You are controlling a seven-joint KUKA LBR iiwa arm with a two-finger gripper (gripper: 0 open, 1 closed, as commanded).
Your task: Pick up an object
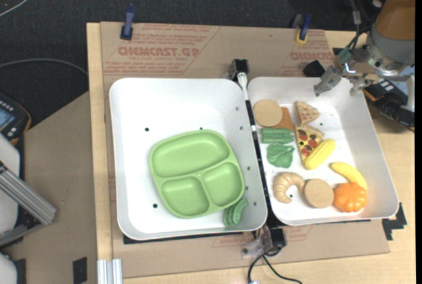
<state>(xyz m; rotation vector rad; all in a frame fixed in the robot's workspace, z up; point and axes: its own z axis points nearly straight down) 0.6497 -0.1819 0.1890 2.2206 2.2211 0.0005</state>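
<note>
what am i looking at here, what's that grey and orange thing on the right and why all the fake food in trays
This is one camera fixed above a workbench, looking down at a slant. The grey and orange thing is a robot arm reaching in from the right. Its grasping tool hangs over the far edge of the right bin, with nothing visibly held.

Two shallow white bins sit side by side. The left bin holds a green divided plate and a small green item by its near corner. The right bin holds toy food for practice: a croissant, a banana, an orange pumpkin, pizza slices, green leaves, corn and round biscuits. The arm's job is to pick up one.
</note>
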